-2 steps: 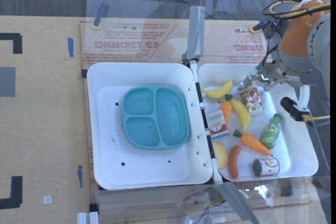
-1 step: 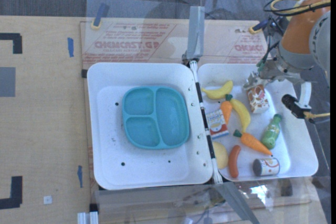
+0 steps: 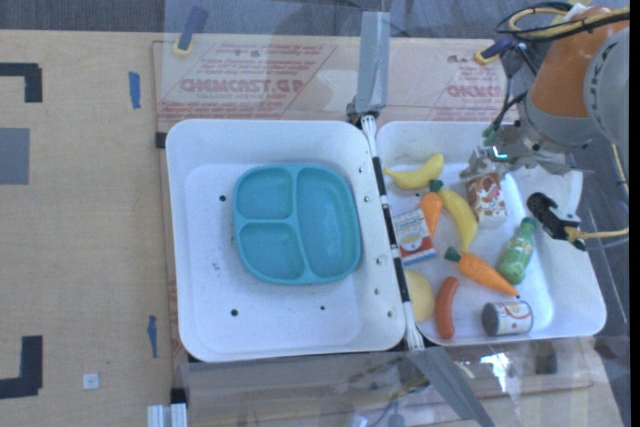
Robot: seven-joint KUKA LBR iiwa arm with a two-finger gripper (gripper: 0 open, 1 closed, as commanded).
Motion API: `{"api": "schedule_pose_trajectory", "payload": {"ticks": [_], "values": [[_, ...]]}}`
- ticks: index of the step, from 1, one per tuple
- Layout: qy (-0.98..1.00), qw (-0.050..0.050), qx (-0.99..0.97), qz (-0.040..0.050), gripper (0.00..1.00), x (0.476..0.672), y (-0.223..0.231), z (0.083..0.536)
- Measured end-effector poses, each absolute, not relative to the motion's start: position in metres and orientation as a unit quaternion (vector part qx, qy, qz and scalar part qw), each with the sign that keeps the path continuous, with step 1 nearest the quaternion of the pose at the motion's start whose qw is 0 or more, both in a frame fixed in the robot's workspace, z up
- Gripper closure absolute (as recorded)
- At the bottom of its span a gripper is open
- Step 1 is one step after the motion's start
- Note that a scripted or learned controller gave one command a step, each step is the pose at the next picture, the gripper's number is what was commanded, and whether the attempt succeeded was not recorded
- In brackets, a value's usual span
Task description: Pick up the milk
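The milk (image 3: 412, 233) is a small white carton with red and blue print. It lies flat at the left edge of the right bin (image 3: 575, 310), beside the divider. My gripper (image 3: 497, 158) hangs over the upper middle of that bin, just above a red and white pouch (image 3: 487, 196). It is well to the right of the milk and apart from it. The grey wrist and orange band (image 3: 563, 75) rise toward the upper right.
Around the milk lie two bananas (image 3: 415, 173) (image 3: 461, 216), two carrots (image 3: 431, 210) (image 3: 486, 274), a green bottle (image 3: 517, 251), a red sausage (image 3: 446, 305), a can (image 3: 506, 317) and a yellow fruit (image 3: 420, 293). The left bin (image 3: 200, 315) holds a teal divided plate (image 3: 297, 222).
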State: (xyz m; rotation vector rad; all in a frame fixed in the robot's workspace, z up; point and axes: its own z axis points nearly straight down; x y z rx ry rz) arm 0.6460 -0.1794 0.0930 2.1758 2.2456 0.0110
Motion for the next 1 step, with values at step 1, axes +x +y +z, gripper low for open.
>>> {"api": "schedule_pose_trajectory", "payload": {"ticks": [1], "values": [[0.738,0.002,0.675,0.001,1.0,0.651,-0.0968,0.1797]]}}
